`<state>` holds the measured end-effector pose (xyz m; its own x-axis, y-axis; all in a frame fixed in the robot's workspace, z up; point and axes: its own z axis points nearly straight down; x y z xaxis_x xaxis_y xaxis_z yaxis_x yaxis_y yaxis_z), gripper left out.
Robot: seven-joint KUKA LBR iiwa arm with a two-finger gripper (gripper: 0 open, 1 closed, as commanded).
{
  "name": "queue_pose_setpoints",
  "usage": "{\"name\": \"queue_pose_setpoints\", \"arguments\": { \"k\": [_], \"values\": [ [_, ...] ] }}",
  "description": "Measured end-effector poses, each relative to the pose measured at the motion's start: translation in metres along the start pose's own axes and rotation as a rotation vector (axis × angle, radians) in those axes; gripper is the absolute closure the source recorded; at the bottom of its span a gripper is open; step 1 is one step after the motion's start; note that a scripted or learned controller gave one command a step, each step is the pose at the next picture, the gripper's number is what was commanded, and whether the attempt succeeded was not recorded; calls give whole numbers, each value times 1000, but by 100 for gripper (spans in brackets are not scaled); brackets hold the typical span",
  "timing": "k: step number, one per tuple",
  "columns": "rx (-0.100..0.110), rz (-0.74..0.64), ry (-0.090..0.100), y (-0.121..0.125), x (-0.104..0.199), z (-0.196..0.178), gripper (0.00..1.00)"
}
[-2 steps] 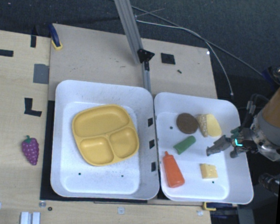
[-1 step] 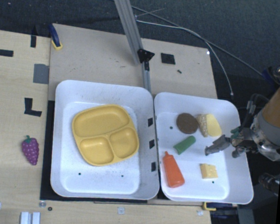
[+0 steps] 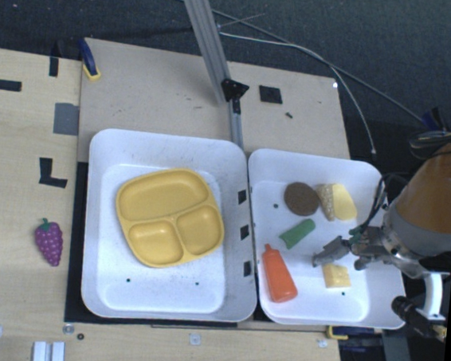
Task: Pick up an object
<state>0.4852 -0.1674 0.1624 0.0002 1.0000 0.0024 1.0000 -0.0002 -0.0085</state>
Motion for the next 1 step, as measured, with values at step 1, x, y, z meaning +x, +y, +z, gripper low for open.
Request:
{"name": "queue_pose_setpoints", "arguments": {
  "k": [1],
  "values": [
    [-6,0,-3,1,-5,62,0]
  ]
}}
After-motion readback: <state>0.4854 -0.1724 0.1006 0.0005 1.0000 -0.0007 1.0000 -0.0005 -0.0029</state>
